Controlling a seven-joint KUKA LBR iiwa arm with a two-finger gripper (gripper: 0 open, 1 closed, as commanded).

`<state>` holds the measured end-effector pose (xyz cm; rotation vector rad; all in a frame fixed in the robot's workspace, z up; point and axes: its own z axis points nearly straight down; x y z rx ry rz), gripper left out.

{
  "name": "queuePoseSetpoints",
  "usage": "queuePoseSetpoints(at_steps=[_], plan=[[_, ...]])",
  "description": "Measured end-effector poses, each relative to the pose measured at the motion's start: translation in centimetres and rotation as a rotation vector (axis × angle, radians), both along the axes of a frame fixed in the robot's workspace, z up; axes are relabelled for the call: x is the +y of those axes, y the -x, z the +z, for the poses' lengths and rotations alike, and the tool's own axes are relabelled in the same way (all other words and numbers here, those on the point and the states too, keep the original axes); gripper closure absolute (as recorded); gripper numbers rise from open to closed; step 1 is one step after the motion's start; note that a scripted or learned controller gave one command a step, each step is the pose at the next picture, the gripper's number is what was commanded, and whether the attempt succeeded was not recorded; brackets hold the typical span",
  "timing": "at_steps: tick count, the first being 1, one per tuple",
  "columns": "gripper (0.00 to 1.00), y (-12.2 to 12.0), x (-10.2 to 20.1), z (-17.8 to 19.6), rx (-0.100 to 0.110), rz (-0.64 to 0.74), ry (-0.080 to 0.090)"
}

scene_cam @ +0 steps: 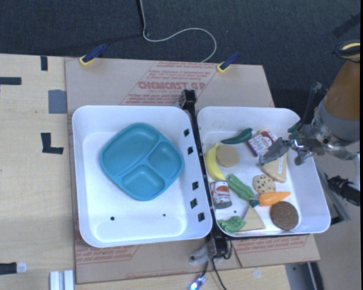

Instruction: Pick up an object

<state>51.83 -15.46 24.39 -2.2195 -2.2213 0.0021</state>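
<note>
Nearest the lens, along the right bin's [302, 227] front rim: a green leafy piece [231, 225], a pale wedge [252, 220] and a round brown cookie [284, 215], side by side. Just behind, a small can [221, 194] lying by the divider, an orange carrot [273, 197] and a chip cookie [264, 183]. Between can and chip cookie, a green pod [241, 186], lying at a slant.

Mid-bin: a banana [214, 164] curved along the left wall, touching a tan disc [227, 156]; a cream wedge [277, 171] under the pincer [277, 152]. Pincer reaching in from the right rim, hanging low over the cream wedge, fingers parted, nothing seen between them. Grey wrist and orange band [342, 92] beyond the bin's right edge.

Farther back: a dark red packet [259, 142] just left of the pincer, and a green pepper [237, 137] beside it, near the far wall.

In the left bin [85, 162]: a blue three-part plate [141, 160], turned cornerwise, sitting alone near the middle.

Beneath both bins, a cardboard sheet [163, 84] with red print, on the wooden table [24, 180]. At the sheet's far corners, two blue-and-yellow clamps [93, 54]. Farthest back, a white cable [181, 36] looping over dark carpet [60, 14].
</note>
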Motion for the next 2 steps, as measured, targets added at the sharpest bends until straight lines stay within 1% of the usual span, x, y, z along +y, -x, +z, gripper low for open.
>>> queuePoseSetpoints(at_steps=[1,2], plan=[[0.0,3.5,3.8,9.2,-0.009,0.004,0.0],[0.0,3.5,16.1,5.2,0.003,0.013,-0.004]])
